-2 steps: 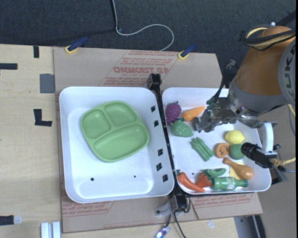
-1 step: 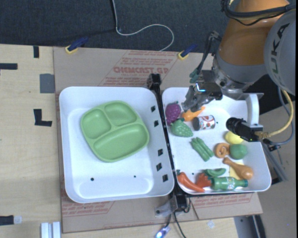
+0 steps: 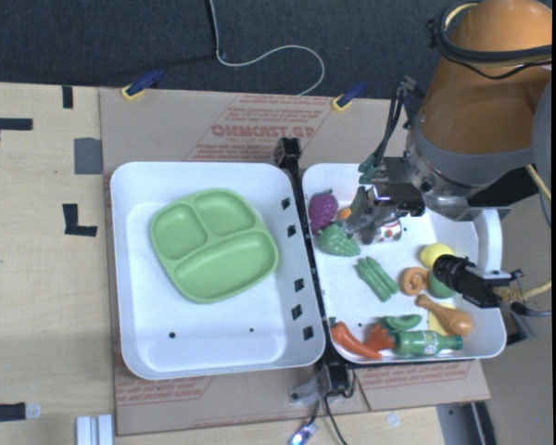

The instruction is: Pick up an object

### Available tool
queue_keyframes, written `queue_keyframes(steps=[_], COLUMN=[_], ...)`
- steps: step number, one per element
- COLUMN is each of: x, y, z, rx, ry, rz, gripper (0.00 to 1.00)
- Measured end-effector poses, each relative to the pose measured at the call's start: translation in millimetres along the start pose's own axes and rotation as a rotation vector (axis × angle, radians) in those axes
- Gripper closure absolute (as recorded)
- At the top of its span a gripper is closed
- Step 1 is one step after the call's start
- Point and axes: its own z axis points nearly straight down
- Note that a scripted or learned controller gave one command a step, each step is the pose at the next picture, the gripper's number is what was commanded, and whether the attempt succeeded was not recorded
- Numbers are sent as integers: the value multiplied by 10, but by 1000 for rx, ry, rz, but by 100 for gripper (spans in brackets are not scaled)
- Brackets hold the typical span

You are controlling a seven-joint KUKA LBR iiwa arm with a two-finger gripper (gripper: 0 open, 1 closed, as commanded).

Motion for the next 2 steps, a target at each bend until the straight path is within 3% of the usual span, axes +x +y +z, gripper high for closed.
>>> queue_keyframes(steps=[1, 2], x=[253, 580], y=[-7, -5], z=[-205, -766], rx=[-2, -4], ry=[-1, -1], rz=[0, 0], gripper=[100, 100])
